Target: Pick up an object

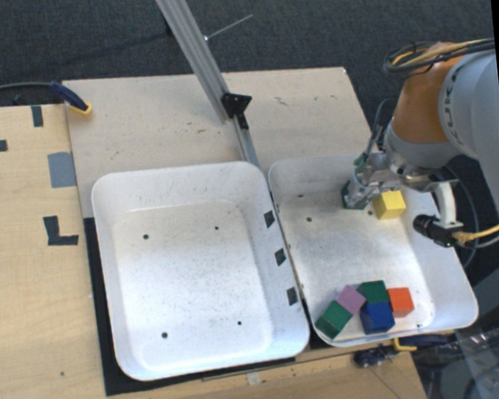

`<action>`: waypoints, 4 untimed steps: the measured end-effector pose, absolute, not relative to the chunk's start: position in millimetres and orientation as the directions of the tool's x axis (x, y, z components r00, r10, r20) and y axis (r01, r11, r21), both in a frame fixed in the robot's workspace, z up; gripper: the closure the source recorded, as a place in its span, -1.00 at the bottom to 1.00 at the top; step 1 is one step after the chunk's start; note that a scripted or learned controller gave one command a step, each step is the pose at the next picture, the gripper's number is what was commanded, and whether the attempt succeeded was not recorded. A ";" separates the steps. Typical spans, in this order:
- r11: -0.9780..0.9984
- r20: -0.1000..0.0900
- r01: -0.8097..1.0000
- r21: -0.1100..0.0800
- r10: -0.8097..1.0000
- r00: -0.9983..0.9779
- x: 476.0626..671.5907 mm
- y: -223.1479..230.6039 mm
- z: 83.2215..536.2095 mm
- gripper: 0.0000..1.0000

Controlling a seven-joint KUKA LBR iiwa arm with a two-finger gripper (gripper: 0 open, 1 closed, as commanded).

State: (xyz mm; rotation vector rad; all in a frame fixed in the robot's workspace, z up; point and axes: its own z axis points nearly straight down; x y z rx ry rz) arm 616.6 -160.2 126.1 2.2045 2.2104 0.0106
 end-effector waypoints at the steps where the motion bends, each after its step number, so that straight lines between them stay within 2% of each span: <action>1: 0.001 -0.002 1.000 0.005 1.000 -0.001 623.6 -167.5 183.9 1.00; 2: 0.001 -0.001 1.000 0.004 1.000 -0.001 619.3 -168.4 228.2 1.00; 3: 0.002 -0.002 1.000 0.006 1.000 -0.002 620.2 -170.0 292.4 1.00; 4: 0.006 0.001 1.000 -0.001 1.000 -0.006 623.3 -110.5 284.6 1.00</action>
